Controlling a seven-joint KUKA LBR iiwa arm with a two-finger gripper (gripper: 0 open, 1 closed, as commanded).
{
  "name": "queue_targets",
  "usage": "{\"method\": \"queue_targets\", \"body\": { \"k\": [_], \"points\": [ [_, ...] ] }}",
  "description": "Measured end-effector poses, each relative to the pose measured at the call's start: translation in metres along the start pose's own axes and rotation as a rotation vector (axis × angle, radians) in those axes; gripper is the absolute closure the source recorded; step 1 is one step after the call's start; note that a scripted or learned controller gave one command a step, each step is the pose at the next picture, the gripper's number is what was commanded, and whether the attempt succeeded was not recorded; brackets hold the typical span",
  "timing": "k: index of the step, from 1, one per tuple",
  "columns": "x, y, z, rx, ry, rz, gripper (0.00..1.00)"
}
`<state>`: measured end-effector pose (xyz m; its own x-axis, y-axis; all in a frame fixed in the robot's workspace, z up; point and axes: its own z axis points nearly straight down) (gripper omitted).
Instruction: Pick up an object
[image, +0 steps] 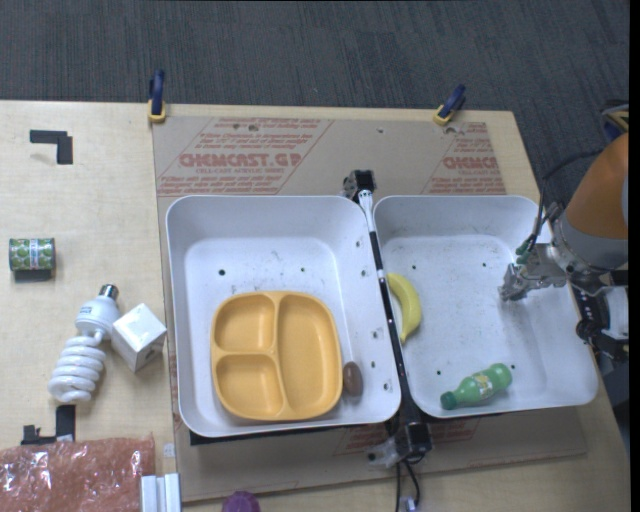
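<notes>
hand (522, 278) low over right bin (470, 225), far-right part, above bare floor; grip state cannot tell. candidates well apart from it: banana (405, 305) against left wall, green bottle (477, 386) lying near edge. nothing between fingers, pick not yet made.

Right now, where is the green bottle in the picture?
The green bottle lies on its side in the right bin, near that bin's front edge. The banana is up and to its left, and the gripper is above it.
</notes>
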<state>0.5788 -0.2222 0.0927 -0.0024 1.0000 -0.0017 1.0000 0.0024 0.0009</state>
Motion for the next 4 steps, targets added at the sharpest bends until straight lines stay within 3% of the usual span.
{"method": "queue_targets", "body": {
  "k": [1, 2, 4],
  "points": [
    [0.0, -0.023, 0.0, 0.001, 0.001, 0.004, 1.0],
    [0.0, -0.03, 0.0, 0.001, 0.001, 0.003, 1.0],
    [0.0, -0.008, 0.0, -0.001, 0.0, 0.0, 1.0]
  ]
}}
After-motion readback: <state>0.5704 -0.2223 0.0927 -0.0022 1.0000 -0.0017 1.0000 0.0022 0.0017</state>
